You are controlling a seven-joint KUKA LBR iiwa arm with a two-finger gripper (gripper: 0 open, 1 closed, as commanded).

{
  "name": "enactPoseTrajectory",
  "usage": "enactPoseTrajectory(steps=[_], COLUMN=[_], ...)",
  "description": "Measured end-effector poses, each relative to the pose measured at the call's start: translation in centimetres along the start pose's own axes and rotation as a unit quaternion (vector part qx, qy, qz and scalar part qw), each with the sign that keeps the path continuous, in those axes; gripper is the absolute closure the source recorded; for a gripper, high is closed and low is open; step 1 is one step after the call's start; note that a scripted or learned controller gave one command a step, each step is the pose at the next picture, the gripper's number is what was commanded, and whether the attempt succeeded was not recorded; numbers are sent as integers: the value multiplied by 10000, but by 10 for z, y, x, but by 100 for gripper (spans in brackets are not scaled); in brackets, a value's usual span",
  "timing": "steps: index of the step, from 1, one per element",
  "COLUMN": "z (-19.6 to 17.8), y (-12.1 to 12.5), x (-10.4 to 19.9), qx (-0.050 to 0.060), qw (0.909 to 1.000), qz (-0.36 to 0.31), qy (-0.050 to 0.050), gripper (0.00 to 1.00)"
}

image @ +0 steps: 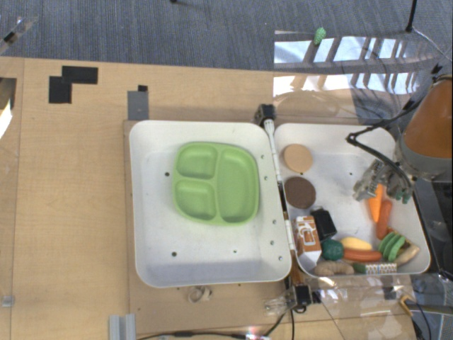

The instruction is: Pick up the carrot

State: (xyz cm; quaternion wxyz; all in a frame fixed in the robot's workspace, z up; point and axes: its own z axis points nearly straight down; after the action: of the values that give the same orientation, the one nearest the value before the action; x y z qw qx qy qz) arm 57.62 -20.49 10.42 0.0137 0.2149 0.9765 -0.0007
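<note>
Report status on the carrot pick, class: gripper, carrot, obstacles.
Gripper over right bin, directly above carrot. Carrot upright-ish beneath it, grasp unconfirmed. Toy foods crowd bin's near corner.

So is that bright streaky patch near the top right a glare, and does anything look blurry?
In the camera view, yes: the clear panel behind the right bin throws back bright streaks of light. The green plate in the left bin is sharp and evenly lit, with soft shadow; the gripper over the carrot looks slightly smeared.
</note>
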Motion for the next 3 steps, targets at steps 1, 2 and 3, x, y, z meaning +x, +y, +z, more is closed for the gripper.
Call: enactPoseTrajectory(steps=[1, 2, 3], z=[1, 13, 16], y=[0, -14, 10], x=[0, 32, -17], qx=[1, -5, 19], qw=[10000, 9988, 9750], qz=[-2, -490, 2220], qy=[7, 38, 76], gripper=[0, 0, 0])
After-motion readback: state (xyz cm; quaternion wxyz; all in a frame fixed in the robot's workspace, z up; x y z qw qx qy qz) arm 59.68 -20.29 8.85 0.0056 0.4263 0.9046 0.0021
